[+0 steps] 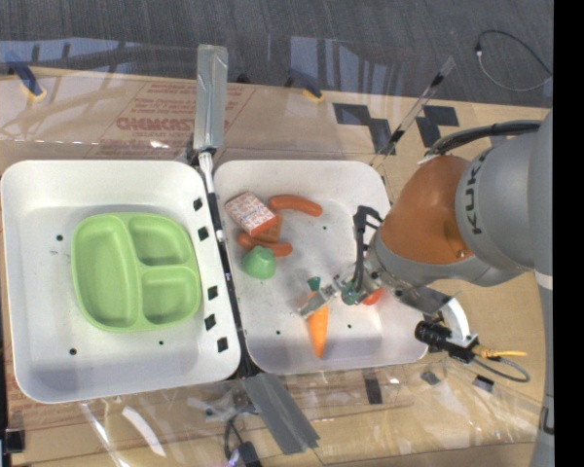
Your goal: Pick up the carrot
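From the camera view, the carrot point(317, 331) is a small orange cone, smooth and plastic-looking, its narrow tip pointing toward the near wall of the right bin point(273, 360). Around it lie a glossy red sausage point(296, 204), a boxy red-and-white carton point(250, 213) and a round green piece point(260, 263). The left bin holds a smooth green divided tray point(136, 270). The tool point(343, 290) hovers just beyond the carrot's wide end; whether it is clenched cannot be told.
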Robot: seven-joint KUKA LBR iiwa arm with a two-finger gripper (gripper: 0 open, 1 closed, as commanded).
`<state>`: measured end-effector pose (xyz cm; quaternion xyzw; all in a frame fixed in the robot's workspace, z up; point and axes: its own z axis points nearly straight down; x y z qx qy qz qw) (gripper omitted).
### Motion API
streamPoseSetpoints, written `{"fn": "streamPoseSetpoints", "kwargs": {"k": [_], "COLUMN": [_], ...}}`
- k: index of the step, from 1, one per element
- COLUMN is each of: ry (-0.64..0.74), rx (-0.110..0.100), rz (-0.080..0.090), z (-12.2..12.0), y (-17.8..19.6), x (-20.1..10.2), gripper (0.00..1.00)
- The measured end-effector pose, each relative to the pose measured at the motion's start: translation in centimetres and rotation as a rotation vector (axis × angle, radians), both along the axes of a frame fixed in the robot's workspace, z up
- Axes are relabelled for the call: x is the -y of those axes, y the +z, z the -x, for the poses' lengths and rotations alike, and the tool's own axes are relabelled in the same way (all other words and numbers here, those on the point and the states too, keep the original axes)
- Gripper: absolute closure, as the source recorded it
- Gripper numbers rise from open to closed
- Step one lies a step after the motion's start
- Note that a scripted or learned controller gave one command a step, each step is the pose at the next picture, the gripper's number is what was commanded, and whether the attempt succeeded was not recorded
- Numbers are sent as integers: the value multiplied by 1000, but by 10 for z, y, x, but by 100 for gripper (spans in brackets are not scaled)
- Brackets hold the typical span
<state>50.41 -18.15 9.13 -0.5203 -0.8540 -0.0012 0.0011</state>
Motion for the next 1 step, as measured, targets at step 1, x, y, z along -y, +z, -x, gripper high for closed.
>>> {"fn": "streamPoseSetpoints", "kwargs": {"k": [1], "ry": [3], "rx": [-2], "rz": [1], "z": [-1], "y": [7], "x": [1], "gripper": [100]}}
